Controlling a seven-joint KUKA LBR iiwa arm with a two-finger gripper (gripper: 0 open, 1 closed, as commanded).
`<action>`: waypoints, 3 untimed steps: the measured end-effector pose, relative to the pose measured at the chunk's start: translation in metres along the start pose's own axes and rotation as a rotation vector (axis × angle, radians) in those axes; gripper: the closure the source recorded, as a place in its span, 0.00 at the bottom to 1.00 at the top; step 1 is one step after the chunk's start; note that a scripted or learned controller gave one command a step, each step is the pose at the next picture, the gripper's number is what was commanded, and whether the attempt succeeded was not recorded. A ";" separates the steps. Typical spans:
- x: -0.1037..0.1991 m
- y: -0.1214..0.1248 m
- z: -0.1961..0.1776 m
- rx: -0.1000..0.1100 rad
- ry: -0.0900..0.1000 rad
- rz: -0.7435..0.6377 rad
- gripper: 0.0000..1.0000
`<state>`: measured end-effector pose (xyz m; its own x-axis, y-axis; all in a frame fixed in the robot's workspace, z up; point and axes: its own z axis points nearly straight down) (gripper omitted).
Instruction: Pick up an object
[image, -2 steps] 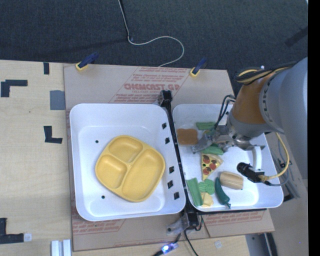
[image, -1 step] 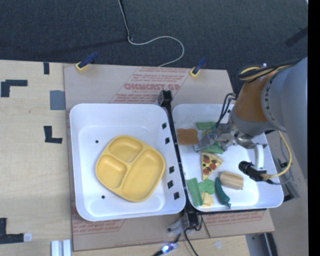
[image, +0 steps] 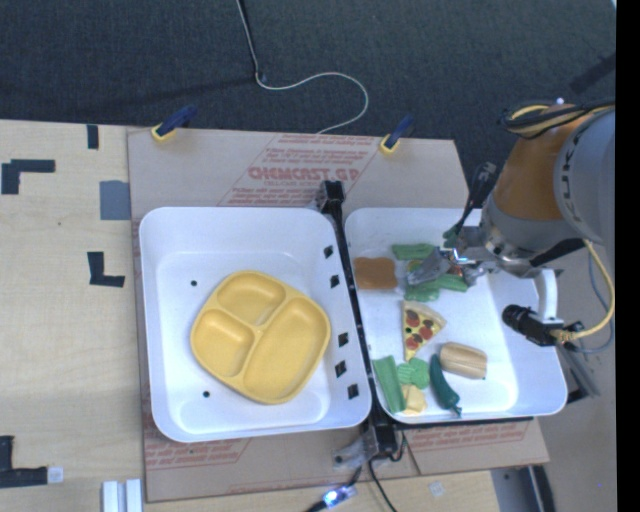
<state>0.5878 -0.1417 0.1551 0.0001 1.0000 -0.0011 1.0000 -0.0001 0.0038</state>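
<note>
- We see the grey arm (image: 560, 190), with its orange band, reaching in from the right over the right bin (image: 520, 400).
- The gripper (image: 432, 268) sits low over the upper part of that bin; whether its fingers are apart or together, we cannot tell, since they merge with the green pieces beneath them.
- Green toy pieces (image: 420, 252) lie directly at and under the fingertips, touching or nearly so; we cannot tell whether any piece is between the fingers.
- A brown toast-like piece (image: 375, 272) lies just beside the fingertips, on the side away from the arm.
- A pizza slice (image: 420, 328) lies near the fingertips, on the side toward the viewer.
- A bread roll (image: 464, 360) lies farther off the same way, well apart from the fingers.
- A cluster of green and yellow pieces (image: 405, 384) and a dark green pepper-like piece (image: 443, 386) lie well apart from the fingers, at the bin's near wall.
- The left bin (image: 170, 240) holds a yellow divided plate (image: 260, 336), far from the fingers, beyond the brown piece.
</note>
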 end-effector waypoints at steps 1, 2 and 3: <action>0.005 0.008 -0.046 0.000 0.000 -0.002 1.00; 0.006 0.009 -0.071 0.002 0.001 -0.002 1.00; 0.051 0.004 -0.059 0.006 0.002 -0.005 1.00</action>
<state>0.5917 -0.0907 0.2138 -0.0049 1.0000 0.0007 1.0000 0.0049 -0.0022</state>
